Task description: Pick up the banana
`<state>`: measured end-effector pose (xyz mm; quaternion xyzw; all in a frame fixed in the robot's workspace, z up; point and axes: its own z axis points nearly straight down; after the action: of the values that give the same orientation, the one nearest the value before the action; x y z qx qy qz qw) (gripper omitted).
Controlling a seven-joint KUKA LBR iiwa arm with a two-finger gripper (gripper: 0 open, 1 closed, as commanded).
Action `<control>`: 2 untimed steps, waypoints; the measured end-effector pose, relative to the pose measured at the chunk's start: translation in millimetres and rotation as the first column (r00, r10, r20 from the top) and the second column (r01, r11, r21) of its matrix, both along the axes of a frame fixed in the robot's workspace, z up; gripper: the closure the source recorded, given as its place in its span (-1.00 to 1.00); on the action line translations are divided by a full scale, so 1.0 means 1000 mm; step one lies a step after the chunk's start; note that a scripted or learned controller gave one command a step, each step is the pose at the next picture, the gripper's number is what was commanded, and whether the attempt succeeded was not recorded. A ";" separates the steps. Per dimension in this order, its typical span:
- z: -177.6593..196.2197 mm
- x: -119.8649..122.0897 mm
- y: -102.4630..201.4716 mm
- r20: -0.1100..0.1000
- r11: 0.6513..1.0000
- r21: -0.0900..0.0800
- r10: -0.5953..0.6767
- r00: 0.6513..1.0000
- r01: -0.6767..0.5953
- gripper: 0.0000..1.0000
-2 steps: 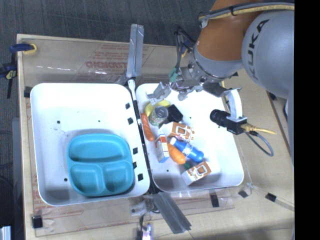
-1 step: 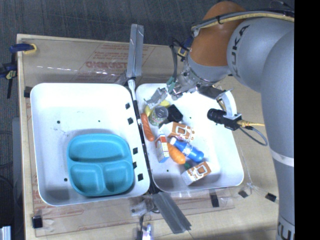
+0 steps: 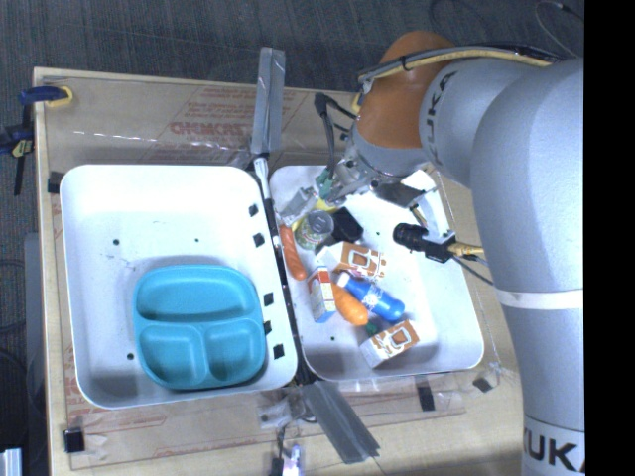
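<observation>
Reaching into the right bin (image 3: pixel 456 335) with our hand (image 3: pixel 332 191).
We are hovering it over the clutter at the bin's back left; its grip and the banana we cannot tell.

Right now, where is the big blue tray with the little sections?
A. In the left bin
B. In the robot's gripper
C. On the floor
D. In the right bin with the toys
A. The blue tray lies flat in the left bin, by itself, while the small items are piled in the right bin under the arm.
</observation>
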<state>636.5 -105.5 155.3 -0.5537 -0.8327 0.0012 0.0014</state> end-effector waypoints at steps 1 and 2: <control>-0.043 0.006 -0.011 0.024 0.998 -0.012 0.066 0.997 -0.066 -1.00; -0.052 0.026 -0.025 0.024 0.974 -0.001 -0.226 0.974 0.226 -1.00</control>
<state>662.5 -130.5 103.2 -0.6447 -0.7643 -0.0039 -0.0093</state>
